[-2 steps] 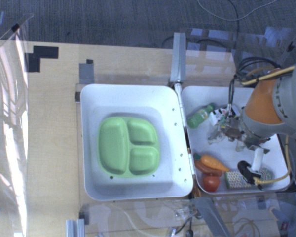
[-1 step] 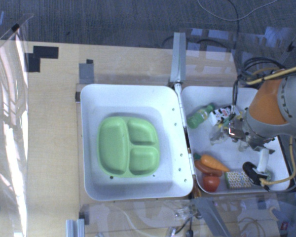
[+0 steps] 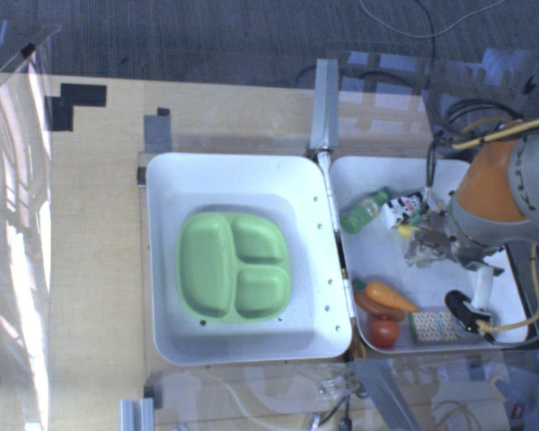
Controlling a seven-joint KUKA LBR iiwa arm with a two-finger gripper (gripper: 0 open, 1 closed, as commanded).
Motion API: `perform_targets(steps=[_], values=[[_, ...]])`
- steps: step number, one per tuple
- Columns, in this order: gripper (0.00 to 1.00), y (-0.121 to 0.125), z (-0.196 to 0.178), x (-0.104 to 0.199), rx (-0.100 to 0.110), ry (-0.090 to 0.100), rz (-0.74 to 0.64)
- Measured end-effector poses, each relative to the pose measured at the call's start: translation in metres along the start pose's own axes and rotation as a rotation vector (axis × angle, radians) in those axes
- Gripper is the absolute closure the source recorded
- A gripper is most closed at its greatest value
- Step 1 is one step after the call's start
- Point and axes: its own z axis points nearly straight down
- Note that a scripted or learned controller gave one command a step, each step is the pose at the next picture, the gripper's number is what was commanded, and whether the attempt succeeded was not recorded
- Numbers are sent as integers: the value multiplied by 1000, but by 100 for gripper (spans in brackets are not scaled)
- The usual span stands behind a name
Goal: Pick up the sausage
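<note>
Two bins on the surface, sausage [image 3: 375, 303] low-left in right bin [image 3: 377, 176] touching carrot [image 3: 391, 294] and tomato [image 3: 384, 331], tool [image 3: 424, 248] well apart up-right, jaw state cannot tell; best come down square over the sausage's free left end, clear of carrot.

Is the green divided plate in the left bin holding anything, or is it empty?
Empty. The green plate lies flat in the left bin, and all three of its compartments show bare green surface.
</note>
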Motion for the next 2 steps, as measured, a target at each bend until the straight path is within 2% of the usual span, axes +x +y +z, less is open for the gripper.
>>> perform_targets(steps=[1,2], values=[[100,51,-48,10,16,-7,233],[0,51,-48,10,16,-7,232]])
